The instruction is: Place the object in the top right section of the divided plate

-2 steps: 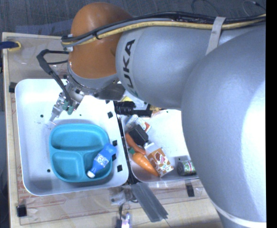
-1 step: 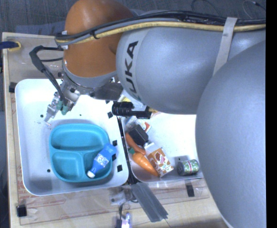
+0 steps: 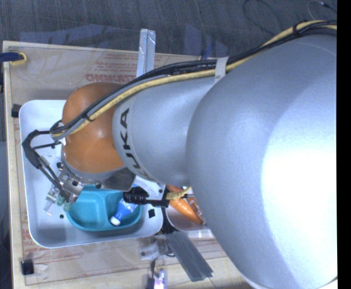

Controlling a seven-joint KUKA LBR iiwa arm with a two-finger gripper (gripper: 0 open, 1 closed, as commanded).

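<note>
Divided plate [image 3: 91,214], teal and shallow, serves as the landmark for everything below; part of its far edge is hidden under the robot's wrist.

Grey arm [image 3: 253,161] is by far the largest thing in view, spreading from the right and covering all that lies right of and beyond the plate. Its orange band [image 3: 88,128] hangs directly above the plate's far side.

A plywood bench [image 3: 49,62] shows beyond and to the left of the plate. A white bin [image 3: 34,161] on it holds the plate, which sits against the bin's near wall; bare white floor shows left of the plate.

A grey metal bar [image 3: 187,256] lies on the bench nearer the camera than the plate, off to its right. A pale upright strip [image 3: 147,47] stands well beyond the plate, past the orange band.

An orange carrot-like thing [image 3: 185,208] lies just right of the plate, outside it, resting in a dark rounded dish [image 3: 176,223] that the arm largely hides.

A blue object with a white tip [image 3: 122,212] lies inside the plate, in the compartment at its right end, on the side toward the carrot-like thing.

The gripper [image 3: 59,196] is at the plate's left rim, close above the bin floor. Whether it is released or clenched cannot be told, and nothing can be seen in its grasp.

A blue clamp [image 3: 8,58] sits at the bench corner, far beyond and left of the plate.
</note>
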